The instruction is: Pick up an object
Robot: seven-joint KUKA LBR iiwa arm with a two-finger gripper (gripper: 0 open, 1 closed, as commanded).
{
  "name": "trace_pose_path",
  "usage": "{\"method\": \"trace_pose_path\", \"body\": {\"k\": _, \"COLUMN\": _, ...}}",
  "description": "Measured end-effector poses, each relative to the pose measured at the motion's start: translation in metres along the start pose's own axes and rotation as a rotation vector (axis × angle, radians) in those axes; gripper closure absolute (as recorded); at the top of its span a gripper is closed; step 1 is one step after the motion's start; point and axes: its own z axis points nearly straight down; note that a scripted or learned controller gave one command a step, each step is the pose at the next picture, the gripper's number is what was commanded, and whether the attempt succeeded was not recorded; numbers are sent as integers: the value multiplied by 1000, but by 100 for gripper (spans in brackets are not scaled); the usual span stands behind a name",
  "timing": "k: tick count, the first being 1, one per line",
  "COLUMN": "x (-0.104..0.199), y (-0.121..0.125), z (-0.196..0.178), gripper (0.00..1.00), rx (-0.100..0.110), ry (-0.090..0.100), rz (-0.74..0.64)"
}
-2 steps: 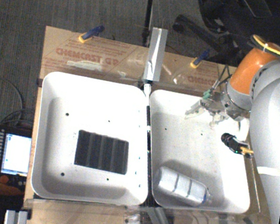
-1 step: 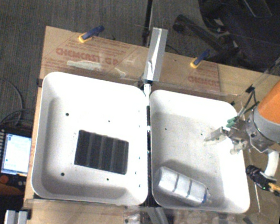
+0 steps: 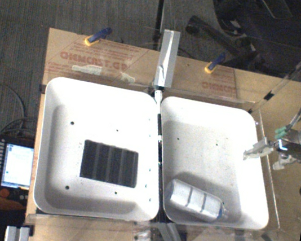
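A clear plastic bottle (image 3: 195, 201) lies on its side in the right bin (image 3: 218, 128), near that bin's front edge. A black ribbed rectangular pad (image 3: 109, 163) lies flat in the middle of the left bin (image 3: 67, 103). My gripper (image 3: 269, 152) hangs over the right rim of the right bin, high and well to the back right of the bottle. It touches neither object. Most of the arm is cut off by the frame's right side.
A metal post (image 3: 165, 65) stands behind the seam between the bins. Two blue-and-yellow clamps (image 3: 98, 35) (image 3: 215, 62) hold the brown board at the back. A control pendant (image 3: 9, 165) lies on the floor at the left.
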Motion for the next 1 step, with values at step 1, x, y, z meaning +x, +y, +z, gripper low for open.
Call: {"method": "trace_pose_path", "body": {"k": 1, "x": 13, "y": 22, "z": -34, "gripper": 0, "rx": 1, "ry": 1, "rz": 43}}
